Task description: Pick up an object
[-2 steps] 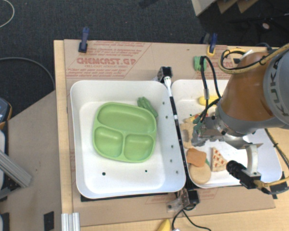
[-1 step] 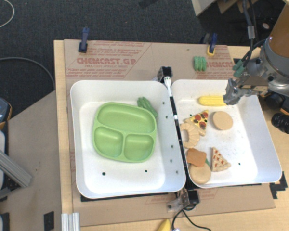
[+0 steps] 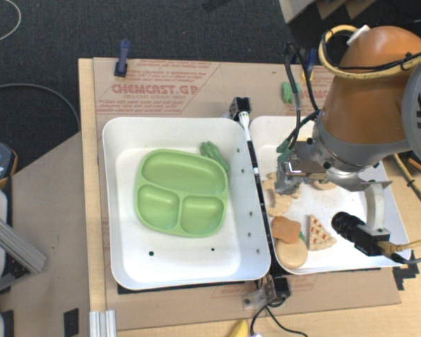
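**Hanging low over the right bin's food pieces**

We see the arm [image 3: 372,83] reach in from the right, its orange band above the wrist. Its end effector [image 3: 286,175] sits low over the left part of the right bin [image 3: 331,206]. We cannot tell whether the end effector is wide or narrow, because the wrist covers it from above. We see nothing held in it.

The likely pick-up things lie in the right bin, all in its left half. A few pale scraps [image 3: 281,203] lie just below the end effector, close against the bin's left wall. We cannot tell whether it touches them. Nearer to us lies a brown slab [image 3: 286,229], and a pale round disc [image 3: 292,253] lies just beyond it by the near rim. The slab and disc seem to touch. A pizza slice [image 3: 320,234] lies just right of the slab, with its point towards the far side.

The left bin [image 3: 119,188] holds a green plate [image 3: 179,192] with three compartments. It lies flat near the middle. A small green piece [image 3: 214,153] lies at the plate's far right corner, touching or overlapping its rim.

Both bins rest on a cardboard sheet [image 3: 168,83] on the desk. A blue clip [image 3: 122,56] grips the sheet's far left edge.
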`<state>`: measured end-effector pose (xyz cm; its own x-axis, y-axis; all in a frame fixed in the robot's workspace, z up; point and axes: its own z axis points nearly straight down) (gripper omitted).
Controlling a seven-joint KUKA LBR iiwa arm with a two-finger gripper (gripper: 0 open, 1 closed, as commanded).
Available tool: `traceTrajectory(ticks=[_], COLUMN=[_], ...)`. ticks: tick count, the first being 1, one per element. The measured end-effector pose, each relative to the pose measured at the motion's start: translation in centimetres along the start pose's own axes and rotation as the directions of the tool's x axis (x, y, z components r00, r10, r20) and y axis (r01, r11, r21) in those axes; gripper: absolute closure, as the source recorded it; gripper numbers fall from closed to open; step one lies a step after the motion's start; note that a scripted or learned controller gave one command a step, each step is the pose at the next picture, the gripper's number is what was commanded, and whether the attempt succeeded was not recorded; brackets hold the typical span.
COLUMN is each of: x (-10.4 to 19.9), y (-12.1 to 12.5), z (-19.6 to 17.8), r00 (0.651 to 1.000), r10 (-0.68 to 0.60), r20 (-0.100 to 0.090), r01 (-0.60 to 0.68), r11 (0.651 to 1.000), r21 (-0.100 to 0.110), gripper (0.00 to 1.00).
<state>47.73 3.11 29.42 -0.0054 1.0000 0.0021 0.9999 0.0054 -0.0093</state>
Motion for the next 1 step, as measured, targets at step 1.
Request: traceTrajectory(ticks=[1], x=[8.12], y=[0.22], z=[-8.3], r00=[1.0], r10=[-0.002], r20=[-0.001], r01=[0.002], r11=[1.0], r21=[-0.018], gripper=[1.0])
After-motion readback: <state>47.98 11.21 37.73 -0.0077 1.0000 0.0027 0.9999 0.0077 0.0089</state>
